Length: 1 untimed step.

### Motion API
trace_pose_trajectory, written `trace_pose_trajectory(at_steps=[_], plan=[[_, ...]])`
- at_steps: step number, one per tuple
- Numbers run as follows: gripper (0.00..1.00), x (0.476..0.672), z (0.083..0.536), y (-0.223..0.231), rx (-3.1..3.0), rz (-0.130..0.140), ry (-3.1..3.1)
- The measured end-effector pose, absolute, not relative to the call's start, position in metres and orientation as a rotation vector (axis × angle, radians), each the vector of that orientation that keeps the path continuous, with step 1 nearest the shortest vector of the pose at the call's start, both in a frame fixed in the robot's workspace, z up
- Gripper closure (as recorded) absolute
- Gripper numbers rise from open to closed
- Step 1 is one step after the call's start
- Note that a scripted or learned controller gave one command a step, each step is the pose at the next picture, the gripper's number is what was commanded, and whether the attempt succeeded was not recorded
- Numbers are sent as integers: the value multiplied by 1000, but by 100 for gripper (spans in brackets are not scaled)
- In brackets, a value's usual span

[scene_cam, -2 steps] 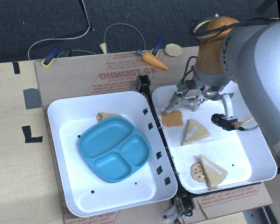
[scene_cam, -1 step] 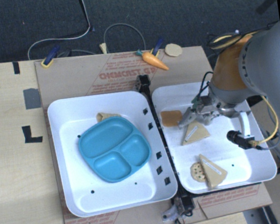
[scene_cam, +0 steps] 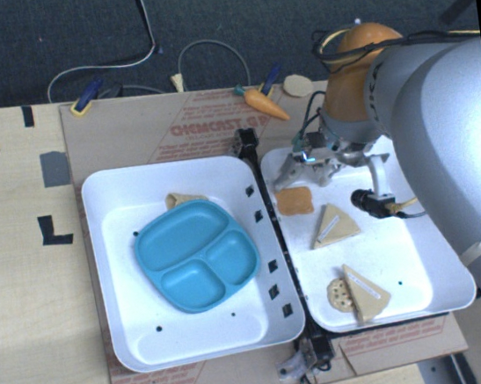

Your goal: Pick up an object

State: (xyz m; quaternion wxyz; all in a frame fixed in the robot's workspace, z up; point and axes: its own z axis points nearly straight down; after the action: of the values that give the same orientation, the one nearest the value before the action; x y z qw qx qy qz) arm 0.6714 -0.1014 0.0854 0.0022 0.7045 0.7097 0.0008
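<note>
My gripper [scene_cam: 302,172] hangs over the far left part of the right bin [scene_cam: 429,268], its two silver fingers spread open with nothing between them. Just in front of the fingertips a square brown toast slice [scene_cam: 294,201] lies flat on the bin floor. A tan sandwich wedge [scene_cam: 334,226] lies a little nearer and to the right. At the bin's near side a round cookie [scene_cam: 337,295] touches a second tan wedge [scene_cam: 367,294].
The left bin [scene_cam: 115,249] holds a blue divided plate [scene_cam: 198,254] with a tan piece [scene_cam: 181,199] peeking out behind it. Beyond the bins, an orange carrot [scene_cam: 264,103] and a pale round piece [scene_cam: 297,86] lie on the cardboard. The arm covers the right bin's far right side.
</note>
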Motion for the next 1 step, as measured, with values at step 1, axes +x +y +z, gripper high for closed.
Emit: trace_pose_trajectory(at_steps=[1], plan=[[0,618,88,-140,2219,5,2216]])
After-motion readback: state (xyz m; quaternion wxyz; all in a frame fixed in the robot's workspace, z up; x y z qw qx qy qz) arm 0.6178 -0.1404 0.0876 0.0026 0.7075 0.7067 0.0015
